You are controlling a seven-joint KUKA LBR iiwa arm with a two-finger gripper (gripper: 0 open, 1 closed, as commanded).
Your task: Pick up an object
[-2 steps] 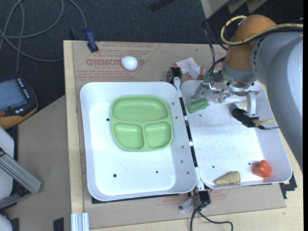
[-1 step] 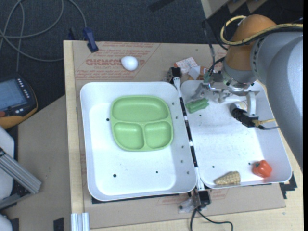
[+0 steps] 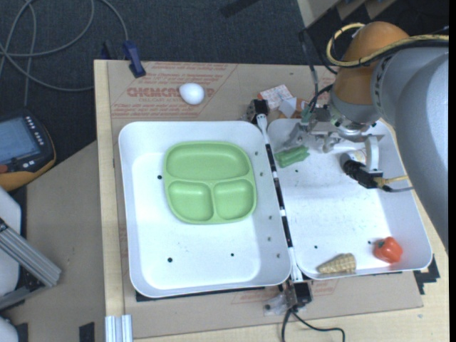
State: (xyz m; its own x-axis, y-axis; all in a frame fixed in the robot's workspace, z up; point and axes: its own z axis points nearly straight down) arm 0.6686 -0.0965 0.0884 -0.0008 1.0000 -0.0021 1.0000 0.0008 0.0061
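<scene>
Green plastic, moulded as a divided plate with three compartments (image 3: 210, 182), is seen lying flat in the upper half of the left shallow white bin (image 3: 142, 262). At the three o'clock side of the bench, the right shallow white bin (image 3: 410, 223) is entered from the right by the grey arm with its orange band (image 3: 367, 55). The two-finger gripper (image 3: 313, 137) is lowered over the bin's twelve o'clock end, and whether it is spread or pressed together cannot be told. A small green block-shaped object (image 3: 291, 155) is seen just at the gripper's nine o'clock side; contact between them cannot be judged. At the bin's six o'clock edge a tan waffle cone (image 3: 337, 264) is laid on its side, with a small red-orange toy (image 3: 388, 249) near it towards three o'clock. On the brown cardboard (image 3: 164, 84) beyond the bins, a white egg-shaped object (image 3: 192, 92) is set at eleven o'clock.
</scene>
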